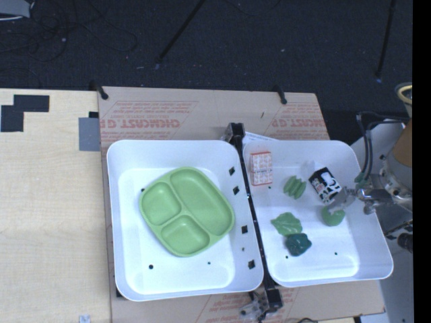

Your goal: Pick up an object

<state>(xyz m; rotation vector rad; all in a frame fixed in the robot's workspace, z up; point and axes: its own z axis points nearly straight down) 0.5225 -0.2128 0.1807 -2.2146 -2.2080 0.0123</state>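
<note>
The right bin (350, 261) holds several small objects. A red and white box (260, 168) lies near its left wall, with a ridged light green piece (293, 187) beside it. A black and white object (324, 184) sits toward the right. Just below that is a pale green lump (333, 215). A green leaf-shaped piece (287, 223) and a dark teal object (297, 243) lie lower in the middle. My gripper (355, 195) reaches in over the bin's right rim, close to the black and white object and the pale green lump. I see nothing held in it.
The left bin (128, 247) contains a green divided plate (186, 210). A black divider (244, 207) with clips runs between the bins. Cardboard (168, 113) lies under both bins, and the arm's body (397, 173) stands at the right edge.
</note>
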